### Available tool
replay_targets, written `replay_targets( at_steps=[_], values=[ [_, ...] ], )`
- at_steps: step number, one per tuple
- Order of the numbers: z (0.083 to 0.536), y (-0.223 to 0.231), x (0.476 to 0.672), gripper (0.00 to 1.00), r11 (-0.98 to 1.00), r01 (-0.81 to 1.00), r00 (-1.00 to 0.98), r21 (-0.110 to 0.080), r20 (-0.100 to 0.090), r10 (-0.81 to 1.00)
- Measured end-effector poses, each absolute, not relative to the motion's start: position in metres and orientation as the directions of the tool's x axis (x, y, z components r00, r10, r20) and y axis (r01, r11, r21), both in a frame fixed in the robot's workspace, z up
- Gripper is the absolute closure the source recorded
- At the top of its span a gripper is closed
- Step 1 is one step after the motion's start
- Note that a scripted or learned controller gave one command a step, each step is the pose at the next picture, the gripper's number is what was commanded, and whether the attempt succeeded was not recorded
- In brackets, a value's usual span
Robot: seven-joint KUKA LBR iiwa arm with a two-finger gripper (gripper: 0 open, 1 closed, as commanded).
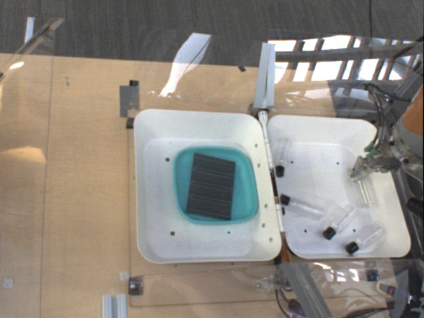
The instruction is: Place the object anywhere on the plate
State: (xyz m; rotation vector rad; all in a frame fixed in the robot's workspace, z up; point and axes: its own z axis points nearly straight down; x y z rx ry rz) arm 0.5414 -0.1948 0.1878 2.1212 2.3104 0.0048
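Across our wooden bench (66,177) we see the teal plate (180,177) already bearing the dark ridged block (212,186), while our gripper (368,165), jaws unreadable, hovers over clear vials (344,220) that could slip.

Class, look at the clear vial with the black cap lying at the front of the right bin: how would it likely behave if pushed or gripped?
The vial lies on its side and looks round, so it would probably roll when nudged. Its clear, glossy wall suggests it may slip in the pincer. It looks small and see-through, so likely light.
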Motion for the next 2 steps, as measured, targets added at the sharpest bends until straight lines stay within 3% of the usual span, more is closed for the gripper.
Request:
replay_targets(
  at_steps=[1,2],
  values=[
    [0.232,-0.107,0.569,1.0,0.286,0.958,-0.286,0.009,-0.004,0.958],
    [0.185,-0.036,0.551,1.0,0.383,0.924,-0.383,0.005,-0.002,0.924]
  ],
)
